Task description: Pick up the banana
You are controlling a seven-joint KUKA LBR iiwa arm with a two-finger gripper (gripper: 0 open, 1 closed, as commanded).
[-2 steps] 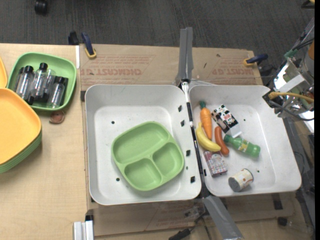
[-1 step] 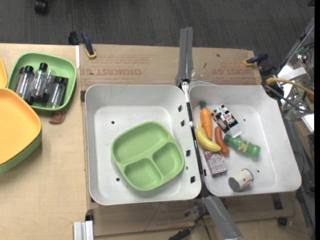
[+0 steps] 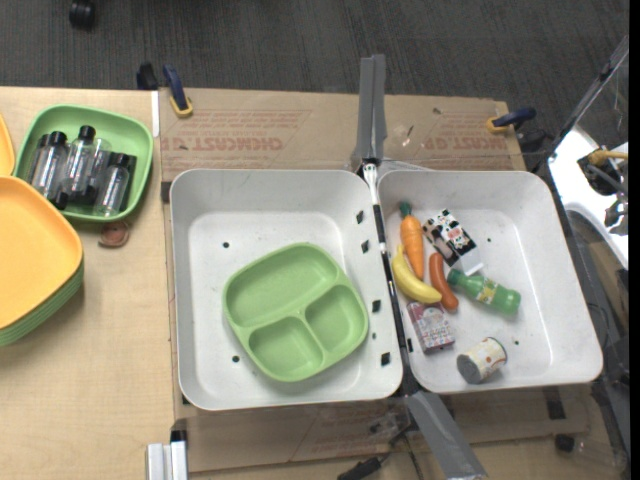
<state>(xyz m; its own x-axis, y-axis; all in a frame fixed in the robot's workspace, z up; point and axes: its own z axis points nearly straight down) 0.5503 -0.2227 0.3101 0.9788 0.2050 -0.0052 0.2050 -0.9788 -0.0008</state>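
Overhead, two white bins [image 3: 200, 208] on cardboard-covered bench [image 3: 270, 133], banana [image 3: 412, 280] in right bin, dark carpet [image 3: 300, 18] behind.

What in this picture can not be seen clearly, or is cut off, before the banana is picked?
- Banana: its side against the carrot is hard to separate; camera view too small.
- Pink packet: print unreadable, too small.
- Orange plates: cut off by the left edge.
- Vials in the green tray: contents unclear.
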